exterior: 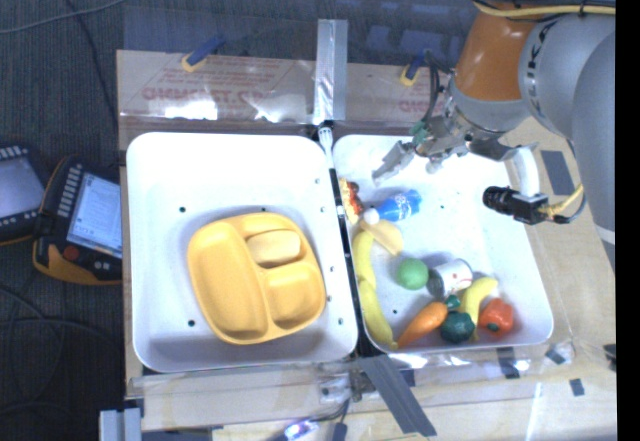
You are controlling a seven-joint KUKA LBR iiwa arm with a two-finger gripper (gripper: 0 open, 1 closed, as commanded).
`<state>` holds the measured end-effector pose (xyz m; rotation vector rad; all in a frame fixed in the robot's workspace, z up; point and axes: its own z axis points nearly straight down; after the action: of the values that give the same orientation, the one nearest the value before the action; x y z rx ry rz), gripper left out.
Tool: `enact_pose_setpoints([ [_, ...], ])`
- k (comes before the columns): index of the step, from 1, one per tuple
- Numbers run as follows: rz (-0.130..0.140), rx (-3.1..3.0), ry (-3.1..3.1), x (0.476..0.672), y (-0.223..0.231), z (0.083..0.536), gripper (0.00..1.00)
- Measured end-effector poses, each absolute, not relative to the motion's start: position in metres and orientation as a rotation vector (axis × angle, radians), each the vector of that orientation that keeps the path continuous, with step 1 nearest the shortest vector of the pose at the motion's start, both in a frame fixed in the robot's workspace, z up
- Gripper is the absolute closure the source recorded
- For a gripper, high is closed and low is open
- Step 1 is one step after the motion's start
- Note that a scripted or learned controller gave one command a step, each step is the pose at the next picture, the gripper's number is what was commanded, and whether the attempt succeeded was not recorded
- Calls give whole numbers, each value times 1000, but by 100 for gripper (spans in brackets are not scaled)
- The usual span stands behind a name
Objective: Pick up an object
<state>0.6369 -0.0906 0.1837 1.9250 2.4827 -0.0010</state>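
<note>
Two white bins on a bench, arm over the right bin's far end.

Left bin (160,229): one yellow tray (255,274) with compartments, lying near the middle. Right bin (520,259): toy food gathered at its left and near parts. Blue bottle (397,205) toward the far left, lying on its side; long banana (367,294) along the left wall; green ball (412,273) beside it; white can (452,277) just right of the ball; carrot (425,322) at the near edge; dark green piece (457,327) and red piece (496,316) at the near right, a small yellow piece (478,293) touching them. Arm (540,49): grey with orange band, reaching in from the right. Pincer (412,151): above the far end of the right bin, apart from the food, nothing seen between its fingers; whether wide or narrow, cannot tell.
</note>
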Motion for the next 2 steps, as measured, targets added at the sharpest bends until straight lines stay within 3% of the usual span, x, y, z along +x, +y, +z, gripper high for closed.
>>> enact_pose_setpoints([
  [1, 0, 1841, 2543, 619, -103, 95, 0],
  [2, 6, 1841, 2542, 620, -103, 104, 100],
])
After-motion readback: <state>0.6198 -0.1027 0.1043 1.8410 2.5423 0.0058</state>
